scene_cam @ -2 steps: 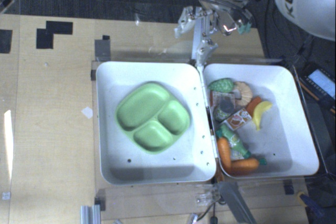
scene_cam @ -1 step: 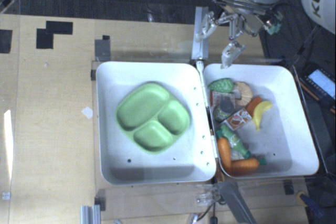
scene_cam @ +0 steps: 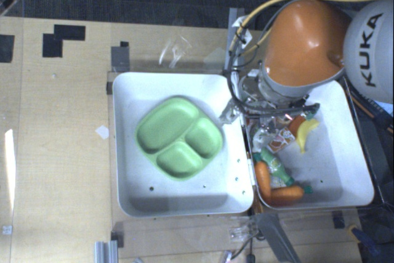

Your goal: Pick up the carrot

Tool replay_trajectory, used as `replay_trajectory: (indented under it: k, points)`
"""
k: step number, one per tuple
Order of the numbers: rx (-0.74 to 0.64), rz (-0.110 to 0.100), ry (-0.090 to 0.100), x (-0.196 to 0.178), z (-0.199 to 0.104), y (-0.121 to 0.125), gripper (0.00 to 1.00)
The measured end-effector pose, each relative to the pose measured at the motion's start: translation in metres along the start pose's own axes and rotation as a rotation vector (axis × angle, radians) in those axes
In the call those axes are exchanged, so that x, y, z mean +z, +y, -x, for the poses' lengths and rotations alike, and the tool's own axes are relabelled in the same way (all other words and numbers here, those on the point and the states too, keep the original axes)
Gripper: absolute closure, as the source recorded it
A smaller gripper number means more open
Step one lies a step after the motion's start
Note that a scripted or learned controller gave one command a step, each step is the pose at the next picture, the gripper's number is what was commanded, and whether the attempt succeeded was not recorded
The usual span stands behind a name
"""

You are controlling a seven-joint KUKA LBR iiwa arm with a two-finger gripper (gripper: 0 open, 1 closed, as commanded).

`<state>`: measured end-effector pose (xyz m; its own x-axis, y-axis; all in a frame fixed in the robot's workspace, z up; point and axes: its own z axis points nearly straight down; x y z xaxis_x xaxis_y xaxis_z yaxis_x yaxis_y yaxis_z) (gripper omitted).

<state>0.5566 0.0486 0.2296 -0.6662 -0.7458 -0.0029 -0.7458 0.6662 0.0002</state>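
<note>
Carrot [scene_cam: 263,177] lies at the near-left corner of the right bin [scene_cam: 345,185], just beside a second orange piece [scene_cam: 287,194]. Arm's gripper [scene_cam: 269,123] hangs over the bin's left side among toy food; its grip state: cannot tell. Green divided plate [scene_cam: 178,137] in left bin [scene_cam: 132,188].

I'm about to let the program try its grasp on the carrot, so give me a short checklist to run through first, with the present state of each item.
1. Carrot located: ok. The carrot lies in the right bin, against its left wall near the front corner.
2. Carrot free of clutter: not ok. A second orange vegetable touches its lower end, and a green item lies alongside.
3. Tool over the carrot: not ok. The arm hangs over the bin's rear left part, above a small packet and a banana.
4. Tool open: cannot tell; the arm hides it.
5. Left bin: ok. The green divided plate lies apart from the carrot.
</note>
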Motion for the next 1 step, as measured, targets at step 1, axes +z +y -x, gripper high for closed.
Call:
replay_trajectory:
  k: [1]
  points:
    - [0.107,0.0,-0.002,-0.1549,0.0594,-0.0684,0.0]
